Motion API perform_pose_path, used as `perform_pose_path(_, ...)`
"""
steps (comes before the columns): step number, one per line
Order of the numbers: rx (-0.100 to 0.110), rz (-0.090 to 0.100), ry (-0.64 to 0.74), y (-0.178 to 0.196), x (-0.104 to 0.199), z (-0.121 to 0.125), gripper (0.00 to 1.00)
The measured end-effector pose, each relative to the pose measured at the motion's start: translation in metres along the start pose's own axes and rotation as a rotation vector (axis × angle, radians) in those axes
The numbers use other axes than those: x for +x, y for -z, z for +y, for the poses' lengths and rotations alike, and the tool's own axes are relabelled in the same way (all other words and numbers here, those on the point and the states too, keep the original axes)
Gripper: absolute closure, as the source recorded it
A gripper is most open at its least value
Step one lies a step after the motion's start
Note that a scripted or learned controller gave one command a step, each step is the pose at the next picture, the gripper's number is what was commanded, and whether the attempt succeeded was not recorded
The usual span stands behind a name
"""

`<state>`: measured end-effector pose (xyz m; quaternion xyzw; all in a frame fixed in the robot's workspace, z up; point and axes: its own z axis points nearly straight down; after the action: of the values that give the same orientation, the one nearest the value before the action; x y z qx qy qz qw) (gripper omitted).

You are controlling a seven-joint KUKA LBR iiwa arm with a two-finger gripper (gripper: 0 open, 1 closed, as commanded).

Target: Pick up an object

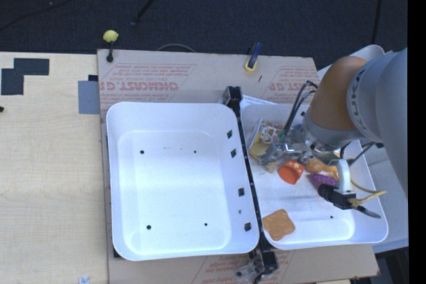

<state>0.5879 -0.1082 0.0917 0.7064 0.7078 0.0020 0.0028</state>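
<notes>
The arm reaches in from the right edge of the frame over the right bin, its gripper low among a cluster of objects in the bin's upper left part. Whether it holds anything cannot be told. An orange-red object lies just below it, a purple one to the right, and a tan piece near the bin's lower left corner; the left bin sits beside it.

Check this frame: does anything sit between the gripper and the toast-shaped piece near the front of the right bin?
Nothing visible blocks it. The gripper is low among the cluttered items at the back of the right bin, beside the orange object. Bare bin floor separates that cluster from the toast-shaped piece.
</notes>
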Motion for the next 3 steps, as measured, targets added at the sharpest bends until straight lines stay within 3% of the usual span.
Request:
perform_pose_path(1, -0.003, 0.003, -0.004, 0.012, 0.0, 0.0, 1.0)
perform_pose_path(2, 0.006, 0.0, -0.002, 0.006, -0.001, 0.008, 1.0)
perform_pose_path(3, 0.001, -0.005, -0.003, 0.001, -0.004, 0.025, 1.0)
